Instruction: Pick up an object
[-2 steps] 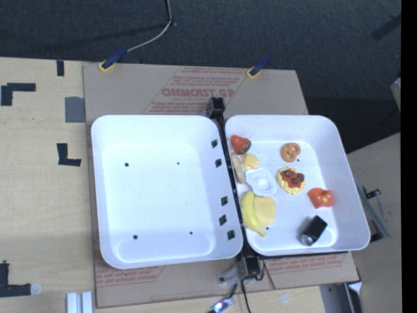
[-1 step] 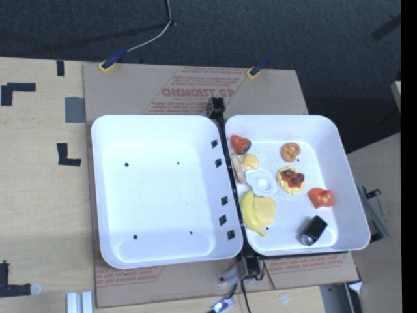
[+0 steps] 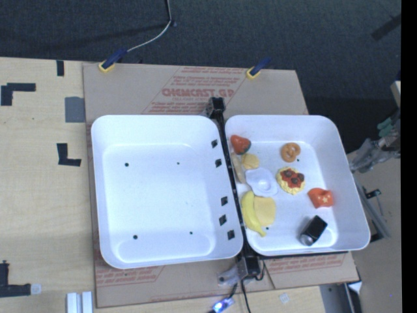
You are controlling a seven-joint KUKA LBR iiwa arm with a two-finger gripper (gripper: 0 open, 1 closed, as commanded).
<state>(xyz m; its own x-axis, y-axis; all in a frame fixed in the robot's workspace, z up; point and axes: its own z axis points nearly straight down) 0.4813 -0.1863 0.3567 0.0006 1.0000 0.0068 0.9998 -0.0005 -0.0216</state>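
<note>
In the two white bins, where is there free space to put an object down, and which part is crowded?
The left bin has a bare floor from wall to wall, the widest free patch. In the right bin, small gaps lie along the far wall above the donut and between the banana and the black object. Its left side by the divider, around the fried egg, is crowded.

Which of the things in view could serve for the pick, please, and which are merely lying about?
For the pick, all in the right bin:
banana
black block
doughnut
fried egg

Lying about:
left bin
cardboard sheet
blue-and-yellow clamps
white cable
</note>
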